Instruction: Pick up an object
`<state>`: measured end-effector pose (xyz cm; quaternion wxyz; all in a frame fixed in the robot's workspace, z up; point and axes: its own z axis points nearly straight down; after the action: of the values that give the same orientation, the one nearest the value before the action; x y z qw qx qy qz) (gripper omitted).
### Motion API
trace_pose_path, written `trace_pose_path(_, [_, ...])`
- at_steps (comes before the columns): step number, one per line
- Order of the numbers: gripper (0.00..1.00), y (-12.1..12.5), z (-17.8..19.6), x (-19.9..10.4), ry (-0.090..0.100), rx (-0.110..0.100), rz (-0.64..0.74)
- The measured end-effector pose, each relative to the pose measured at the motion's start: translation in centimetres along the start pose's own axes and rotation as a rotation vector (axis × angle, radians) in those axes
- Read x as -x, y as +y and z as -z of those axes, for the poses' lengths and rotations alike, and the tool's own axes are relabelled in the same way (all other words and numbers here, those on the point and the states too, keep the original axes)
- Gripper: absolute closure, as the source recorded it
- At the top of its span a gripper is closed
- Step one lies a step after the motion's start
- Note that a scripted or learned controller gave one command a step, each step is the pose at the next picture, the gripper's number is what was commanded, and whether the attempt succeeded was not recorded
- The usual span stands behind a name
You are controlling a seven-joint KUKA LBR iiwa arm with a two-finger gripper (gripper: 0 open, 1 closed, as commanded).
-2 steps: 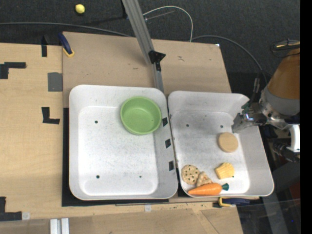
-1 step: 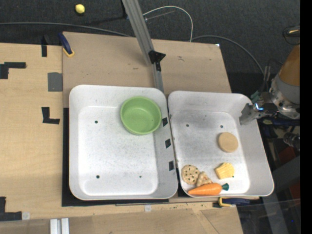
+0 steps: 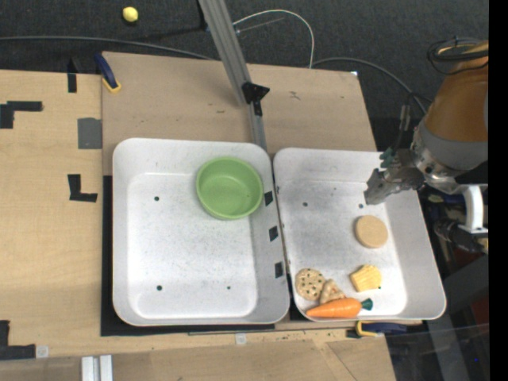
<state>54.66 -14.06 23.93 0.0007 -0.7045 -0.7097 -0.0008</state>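
- Tan and flat, the round cookie [image 3: 371,232] is looking like the easiest target here. It's lying on the floor of the right bin [image 3: 413,292], near the right wall, with bare white all round it.
- The claw [image 3: 379,189] is hanging just above and a bit up-frame of that cookie, not touching it. It's too dark and small for me to call, so honestly I can't tell how it's set.
- My guess on handling: it's toy food, so probably light, stiff and a little slick. Since it's lying flat, I'd be pinching across its width, edge to edge. A sloppy squeeze is likely just skating it along the bin floor.
- Down at the near edge of the same bin things are getting crowded. A chocolate-chip cookie [image 3: 309,282], a small brownish bit [image 3: 331,290] and an orange carrot [image 3: 337,309] are sitting bunched together, seemingly touching.
- The yellow cheese wedge [image 3: 366,278] is sitting just beside them. It's chunkier, so I reckon it's giving more to grab, though the neighbours are making a clean approach harder.
- Over in the left bin [image 3: 135,228] a green bowl [image 3: 228,186] is sitting upright near the top right corner. Probably hard plastic, light, and only grabbable by the rim.
- Both bins are resting on the wooden table [image 3: 48,236].
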Motion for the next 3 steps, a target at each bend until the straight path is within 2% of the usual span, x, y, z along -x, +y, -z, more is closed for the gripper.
trace_pose_path(1, [1.0, -0.1, 0.6, -5.1, 0.0, -0.001, -0.001])
trace_pose_path(2, [1.0, -0.9, 0.4, -11.4, 0.0, -0.003, 0.001])
trace_pose_path(3, [1.0, -1.4, -1.0, -16.1, -0.001, -0.004, -0.001])
